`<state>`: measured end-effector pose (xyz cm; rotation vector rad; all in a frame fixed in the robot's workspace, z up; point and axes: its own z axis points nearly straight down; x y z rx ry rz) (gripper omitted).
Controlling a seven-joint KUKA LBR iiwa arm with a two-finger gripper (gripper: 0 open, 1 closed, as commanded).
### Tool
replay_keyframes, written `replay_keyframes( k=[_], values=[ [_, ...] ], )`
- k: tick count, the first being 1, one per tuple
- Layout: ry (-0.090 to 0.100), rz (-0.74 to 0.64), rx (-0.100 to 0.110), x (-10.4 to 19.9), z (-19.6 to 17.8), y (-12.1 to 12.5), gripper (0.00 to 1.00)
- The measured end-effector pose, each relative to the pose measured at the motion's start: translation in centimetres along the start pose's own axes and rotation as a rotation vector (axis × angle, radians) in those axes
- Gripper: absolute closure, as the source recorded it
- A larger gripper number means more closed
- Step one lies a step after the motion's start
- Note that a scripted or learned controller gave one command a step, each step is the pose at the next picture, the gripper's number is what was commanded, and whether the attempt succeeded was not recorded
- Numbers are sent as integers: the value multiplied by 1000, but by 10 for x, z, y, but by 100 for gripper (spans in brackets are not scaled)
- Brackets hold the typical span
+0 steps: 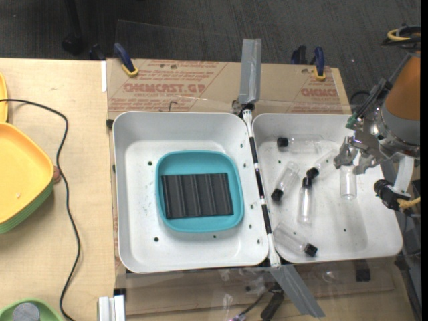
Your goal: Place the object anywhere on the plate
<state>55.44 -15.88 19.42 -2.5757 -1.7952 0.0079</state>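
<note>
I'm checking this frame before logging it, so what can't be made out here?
- Gripper, camera view: small and tangled with wrist hardware; whether it is open or shut, and whether the clear tube below it is held, can't be told.
- Arm: cut off by the right edge.
- Clear tubes in the right bin: transparent against white, so outlines blur; an exact count is uncertain.
- Teal plate in the left bin: the dark ridged centre's material is unclear.

Bright, even light; sharp focus.
</note>
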Motion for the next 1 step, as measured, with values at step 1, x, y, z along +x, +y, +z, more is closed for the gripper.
replay_keyframes(
  k=[1],
  values=[
    [0, 0, 0, 0, 0, 0, 0]
  ],
)
